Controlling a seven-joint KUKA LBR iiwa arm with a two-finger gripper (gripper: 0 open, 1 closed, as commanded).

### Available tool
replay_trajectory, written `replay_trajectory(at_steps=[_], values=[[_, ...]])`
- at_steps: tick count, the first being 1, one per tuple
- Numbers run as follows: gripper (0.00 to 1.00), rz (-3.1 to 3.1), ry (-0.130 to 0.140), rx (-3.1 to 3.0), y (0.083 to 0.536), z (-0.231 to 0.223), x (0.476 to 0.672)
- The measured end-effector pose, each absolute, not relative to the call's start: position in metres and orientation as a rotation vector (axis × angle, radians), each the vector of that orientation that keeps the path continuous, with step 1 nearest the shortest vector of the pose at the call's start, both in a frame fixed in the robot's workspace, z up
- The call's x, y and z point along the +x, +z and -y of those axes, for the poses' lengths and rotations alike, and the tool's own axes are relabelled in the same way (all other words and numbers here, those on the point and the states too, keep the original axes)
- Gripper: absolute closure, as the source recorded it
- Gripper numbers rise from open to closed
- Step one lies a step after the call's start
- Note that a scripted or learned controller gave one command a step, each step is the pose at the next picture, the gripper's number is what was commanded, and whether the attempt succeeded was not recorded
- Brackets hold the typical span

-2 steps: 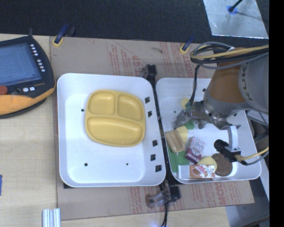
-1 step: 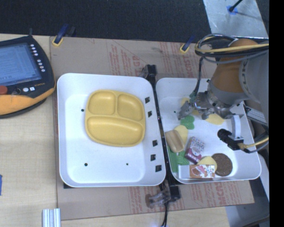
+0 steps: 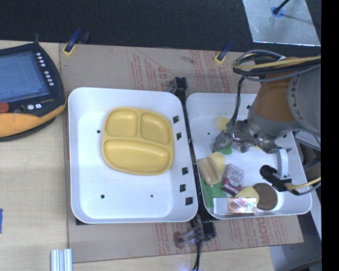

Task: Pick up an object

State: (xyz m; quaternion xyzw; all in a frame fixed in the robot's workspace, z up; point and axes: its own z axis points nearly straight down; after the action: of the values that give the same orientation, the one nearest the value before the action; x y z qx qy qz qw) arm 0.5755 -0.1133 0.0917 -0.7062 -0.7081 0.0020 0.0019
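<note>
My gripper (image 3: pixel 225 141) is low in the right bin (image 3: pixel 206 109), near its middle left, right over a green object (image 3: pixel 226 149) that peeks out under it. A small yellow piece (image 3: pixel 222 121) lies just behind it. In front of it lie a pale yellow banana-like piece (image 3: pixel 211 167), a maroon packet (image 3: pixel 234 178), a round brown cookie (image 3: pixel 265 196), a yellow piece (image 3: pixel 247 193) and a flat white-and-red box (image 3: pixel 237 205). The grey arm with its orange band (image 3: pixel 274 97) covers the bin's right side.
The left bin (image 3: pixel 87 196) holds a yellow divided plate (image 3: pixel 139 140). A teach pendant (image 3: pixel 20 89) rests on the bench at far left. Black clips (image 3: pixel 187 174) line the seam between the bins. Cables (image 3: pixel 282 176) loop beside the wrist.
</note>
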Motion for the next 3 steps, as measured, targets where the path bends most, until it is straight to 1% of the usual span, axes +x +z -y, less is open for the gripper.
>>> replay_trajectory(at_steps=[1, 2, 3], values=[[1.0, 2.224, 0.006, -2.215, 0.103, 0.114, 0.576], [0.0, 2.226, 0.007, -2.214, 0.102, 0.114, 0.576], [0.0, 2.22, 0.007, -2.214, 0.091, 0.093, 0.542]])
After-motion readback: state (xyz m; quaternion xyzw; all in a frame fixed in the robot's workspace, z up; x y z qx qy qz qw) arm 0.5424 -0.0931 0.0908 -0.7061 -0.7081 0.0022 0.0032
